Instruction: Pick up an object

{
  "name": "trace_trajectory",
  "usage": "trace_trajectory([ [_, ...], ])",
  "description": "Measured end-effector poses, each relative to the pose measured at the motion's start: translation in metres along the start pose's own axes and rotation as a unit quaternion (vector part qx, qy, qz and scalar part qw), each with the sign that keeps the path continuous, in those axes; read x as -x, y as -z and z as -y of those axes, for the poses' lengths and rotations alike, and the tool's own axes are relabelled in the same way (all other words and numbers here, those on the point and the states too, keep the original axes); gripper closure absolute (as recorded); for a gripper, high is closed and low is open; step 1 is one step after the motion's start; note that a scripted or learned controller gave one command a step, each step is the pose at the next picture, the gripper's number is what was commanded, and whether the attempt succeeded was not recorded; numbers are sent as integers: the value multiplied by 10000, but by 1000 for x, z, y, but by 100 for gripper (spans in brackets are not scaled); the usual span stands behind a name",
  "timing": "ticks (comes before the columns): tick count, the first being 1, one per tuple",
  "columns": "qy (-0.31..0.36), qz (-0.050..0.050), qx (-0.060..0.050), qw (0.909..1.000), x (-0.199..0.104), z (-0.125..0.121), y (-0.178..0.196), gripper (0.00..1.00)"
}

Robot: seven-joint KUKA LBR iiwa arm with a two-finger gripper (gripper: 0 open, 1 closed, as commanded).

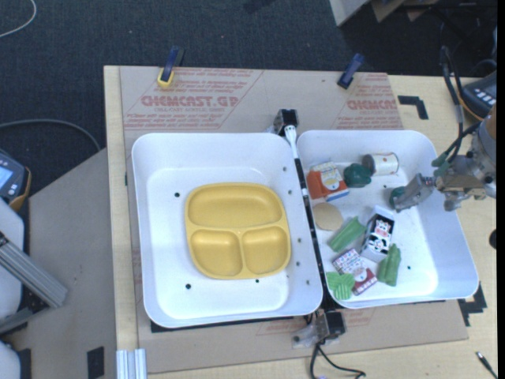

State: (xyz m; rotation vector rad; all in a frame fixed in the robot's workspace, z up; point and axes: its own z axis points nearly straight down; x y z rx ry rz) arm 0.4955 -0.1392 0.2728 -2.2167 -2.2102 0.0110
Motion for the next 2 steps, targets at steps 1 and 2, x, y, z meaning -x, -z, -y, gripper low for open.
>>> trace_trajectory([
  [1, 14, 11, 58, 10000, 0, -2, 5, 0],
  [2, 12, 3, 36, 10000, -5, 1, -39, 0],
])
